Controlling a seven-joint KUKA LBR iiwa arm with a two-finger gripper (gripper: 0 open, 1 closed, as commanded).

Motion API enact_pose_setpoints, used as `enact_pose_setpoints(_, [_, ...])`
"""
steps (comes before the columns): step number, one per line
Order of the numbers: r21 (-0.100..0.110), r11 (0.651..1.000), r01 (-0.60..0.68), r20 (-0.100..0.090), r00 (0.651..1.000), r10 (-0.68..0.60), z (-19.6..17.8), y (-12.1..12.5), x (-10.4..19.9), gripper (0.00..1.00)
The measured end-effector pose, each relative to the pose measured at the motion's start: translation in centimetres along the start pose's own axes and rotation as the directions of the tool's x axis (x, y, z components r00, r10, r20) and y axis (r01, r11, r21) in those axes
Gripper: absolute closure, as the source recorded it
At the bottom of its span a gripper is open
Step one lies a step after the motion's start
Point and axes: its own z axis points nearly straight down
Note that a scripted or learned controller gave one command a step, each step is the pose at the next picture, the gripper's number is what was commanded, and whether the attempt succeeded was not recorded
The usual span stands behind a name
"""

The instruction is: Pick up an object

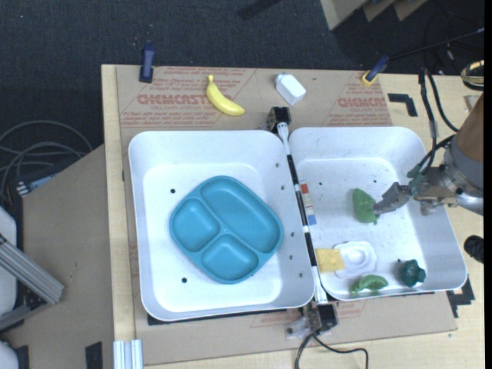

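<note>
Camera view, looking down at a slant on two white bins. Found the gripper [387, 200] low in the right bin [338, 146], tip pointing toward the view's left and touching, or all but touching, the right side of a green object [364, 205]. Lay immediately left of the tip, that green piece, in the middle of the bin floor, roughly upright in the view, long axis running top to bottom and so across the line of approach. Could not make out whether open or shut on it: too small and dark at the tip to tell. Reached in from the right edge, forearm near level, orange band at the frame's margin, wrist angled down and leftward. Judged the next move to turn on that short leftward gap. Elsewhere: a blue divided tray [224, 227] in the left bin [154, 160], well apart.
</note>
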Motion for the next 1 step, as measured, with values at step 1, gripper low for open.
enact_pose_setpoints(1, [-0.001, 1.0, 0.001, 0.001, 1.0, -0.001, 7.28, 9.5, -0.31, 0.0])
